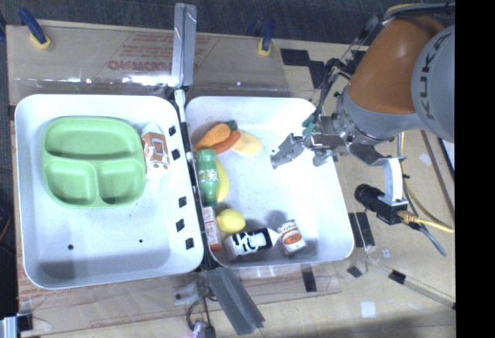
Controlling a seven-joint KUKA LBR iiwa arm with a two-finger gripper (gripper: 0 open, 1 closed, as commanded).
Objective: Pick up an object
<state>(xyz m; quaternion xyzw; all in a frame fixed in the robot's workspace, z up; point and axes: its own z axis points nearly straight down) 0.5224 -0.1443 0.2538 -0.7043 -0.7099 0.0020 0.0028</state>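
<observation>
My gripper (302,156) hangs over the right part of the right bin (325,197), coming in from the right. Its fingers (284,151) stand open with nothing between them. Left of it lie an orange carrot (215,136) and a pale yellow piece of fruit (247,145). Along the bin's left wall a green bottle (206,173) rests on a banana (222,182). Near the front sit a lemon (230,220), a black-and-white pack (249,241) and a small can (291,237).
The left bin (108,251) holds a green divided tray (94,160) and a small brown-and-white carton (156,153) by its right wall. A ridge with black markers (186,205) separates the bins. Cables and a black fitting (380,203) lie right of the right bin.
</observation>
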